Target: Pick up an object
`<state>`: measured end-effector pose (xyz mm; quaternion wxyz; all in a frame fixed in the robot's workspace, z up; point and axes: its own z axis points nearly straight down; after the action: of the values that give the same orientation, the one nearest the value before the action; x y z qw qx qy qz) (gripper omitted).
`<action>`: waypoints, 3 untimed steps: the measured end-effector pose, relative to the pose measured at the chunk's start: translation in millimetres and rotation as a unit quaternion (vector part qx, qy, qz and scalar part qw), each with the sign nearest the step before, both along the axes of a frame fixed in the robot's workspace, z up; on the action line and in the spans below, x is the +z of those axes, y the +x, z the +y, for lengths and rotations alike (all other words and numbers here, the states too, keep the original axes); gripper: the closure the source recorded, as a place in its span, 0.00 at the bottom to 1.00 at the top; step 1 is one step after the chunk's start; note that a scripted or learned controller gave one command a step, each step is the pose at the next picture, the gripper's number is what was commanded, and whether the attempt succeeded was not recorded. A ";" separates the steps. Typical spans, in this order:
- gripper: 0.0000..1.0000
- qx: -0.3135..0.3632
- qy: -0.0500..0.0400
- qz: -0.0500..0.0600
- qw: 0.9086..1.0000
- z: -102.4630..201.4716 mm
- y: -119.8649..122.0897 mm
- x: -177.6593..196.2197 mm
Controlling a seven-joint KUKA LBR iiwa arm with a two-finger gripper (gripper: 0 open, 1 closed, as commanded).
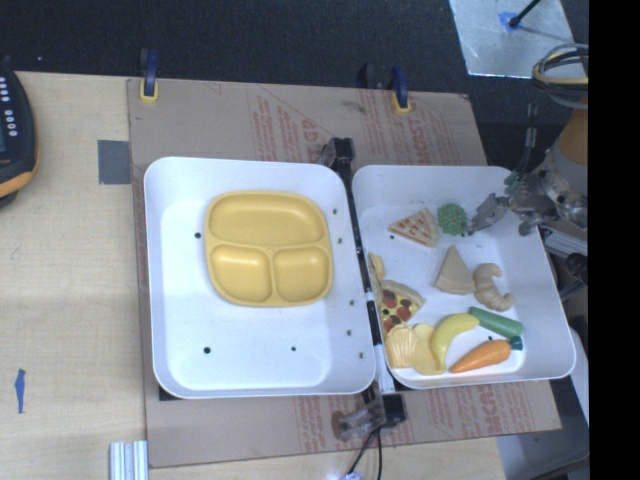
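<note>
Glossy plastic carrot [481, 356] (tapered) beside curved banana [452, 334].

Plastic, cardboard and wood grain

You see a matt yellow plastic tray [268, 246] in a smooth white bin [175, 353], over printed brown cardboard [290, 118] on a pale wood-look bench [60, 298].

1. A yellow plate [269, 246] with three parts sat in the left bin [170, 348].
2. Toy food lay in the right bin [545, 368]: a carrot [481, 356], a banana [452, 332], a pizza slice [400, 302].
3. The gripper [497, 211] hung over the right bin's far right side, near a green broccoli [452, 218].
</note>
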<state>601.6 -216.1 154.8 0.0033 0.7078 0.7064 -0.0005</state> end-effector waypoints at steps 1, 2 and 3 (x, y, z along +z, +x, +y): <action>0.00 0.001 0.003 -0.003 1.000 5.4 -73.0 -58.2; 0.00 0.004 0.000 -0.004 1.000 81.4 -108.5 -57.6; 1.00 0.004 0.000 -0.005 1.000 77.6 -106.6 -45.9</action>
<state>495.0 -138.5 108.9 0.0068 0.7050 0.7092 0.0028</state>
